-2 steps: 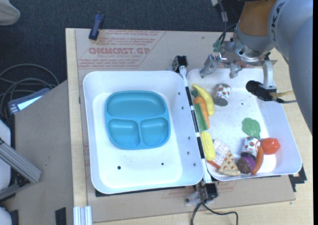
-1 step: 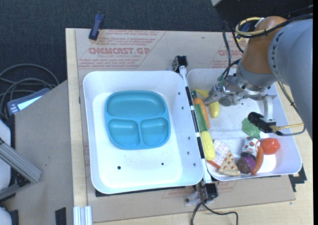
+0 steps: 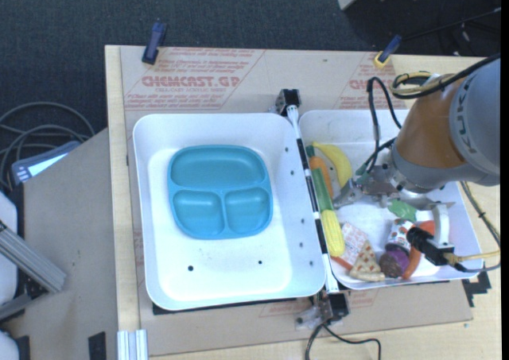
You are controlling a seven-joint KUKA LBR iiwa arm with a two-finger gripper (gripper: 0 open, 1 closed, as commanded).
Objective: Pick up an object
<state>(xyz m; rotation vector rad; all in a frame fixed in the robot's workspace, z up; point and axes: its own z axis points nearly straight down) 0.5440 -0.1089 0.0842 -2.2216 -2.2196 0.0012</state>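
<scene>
On the counter (image 3: 199, 84), two shallow white bins sit side by side. Inside the left bin (image 3: 159, 271) lies a blue divided plate (image 3: 220, 191), flat, with one wide compartment toward the far side and two smaller ones toward the near side. Toy food is crowded into the right bin (image 3: 350, 124): a yellow banana (image 3: 337, 163) near the far left part, with an orange carrot (image 3: 317, 168) just beside it, and a long green piece (image 3: 322, 189) along the left wall. Closer to the near edge a yellow corn cob (image 3: 332, 233) lies lengthwise by the wall, with a wrapped pale item (image 3: 355, 236) beside it, a pizza slice (image 3: 365, 264) at the near wall, and a dark purple round piece (image 3: 394, 260) to its right. A small green piece (image 3: 402, 210) lies farther right (partly hidden under the wrist).

Reaching in from the right, the grey arm (image 3: 477, 124) with its orange band hangs over this bin, and the jaws (image 3: 355, 191) sit low over the bin floor between the banana and the wrapped item. Whether they are spread or pressed together cannot be told, and nothing is visibly pinched between them.
</scene>
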